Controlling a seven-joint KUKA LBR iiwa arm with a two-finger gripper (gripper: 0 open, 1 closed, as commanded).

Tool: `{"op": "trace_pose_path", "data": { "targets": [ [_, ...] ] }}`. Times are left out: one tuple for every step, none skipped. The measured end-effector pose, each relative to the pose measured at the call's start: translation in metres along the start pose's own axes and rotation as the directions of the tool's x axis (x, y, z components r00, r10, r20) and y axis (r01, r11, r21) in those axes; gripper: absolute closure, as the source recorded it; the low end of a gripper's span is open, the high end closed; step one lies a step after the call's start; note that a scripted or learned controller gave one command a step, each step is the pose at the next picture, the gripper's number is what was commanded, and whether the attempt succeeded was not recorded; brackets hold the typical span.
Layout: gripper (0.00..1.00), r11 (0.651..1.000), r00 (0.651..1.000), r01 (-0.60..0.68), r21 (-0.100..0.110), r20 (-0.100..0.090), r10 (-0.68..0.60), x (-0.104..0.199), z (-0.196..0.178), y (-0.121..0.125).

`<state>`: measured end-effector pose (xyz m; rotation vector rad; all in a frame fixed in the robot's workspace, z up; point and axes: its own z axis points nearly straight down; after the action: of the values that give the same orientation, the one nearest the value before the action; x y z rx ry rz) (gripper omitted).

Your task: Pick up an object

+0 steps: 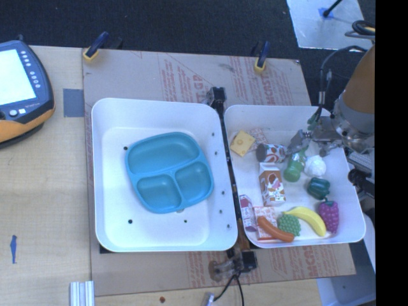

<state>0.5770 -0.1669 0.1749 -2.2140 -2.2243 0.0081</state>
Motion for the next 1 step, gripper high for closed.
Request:
{"op": "trace_pose_path", "data": {
  "targets": [
    [0.00,1.000,1.000,0.000,-0.003,-0.002,0.000,-0.0066,0.0691,-0.0427]
  ]
}}
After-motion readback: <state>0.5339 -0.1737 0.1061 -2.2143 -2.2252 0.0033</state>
